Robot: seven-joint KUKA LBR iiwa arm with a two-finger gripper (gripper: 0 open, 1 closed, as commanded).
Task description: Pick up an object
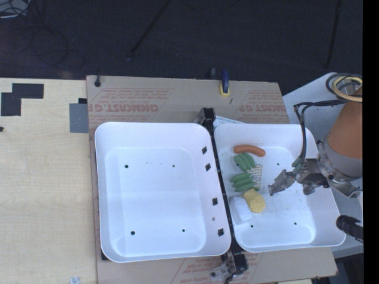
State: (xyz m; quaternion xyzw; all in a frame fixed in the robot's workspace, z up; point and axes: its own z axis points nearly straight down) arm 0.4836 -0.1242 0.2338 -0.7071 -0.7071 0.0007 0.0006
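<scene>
Two green pods (243, 170), one sausage (249, 151), one corn (256, 201); tool (278, 186) state unclear.

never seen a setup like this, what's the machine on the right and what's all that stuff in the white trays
The picture comes from one fixed camera above a bench, looking down at a slant. On the right is a robot arm, grey with an orange band above its wrist. At its end is the tool, a two-finger grasper meant to pick things up. It sits over the right bin, beside the objects, with nothing visibly between its fingers.

Two shallow white bins sit side by side. The left bin is next to it. In the right bin lie small toy-like items: an orange sausage shape, two green pieces, a yellow piece and a white piece.
</scene>
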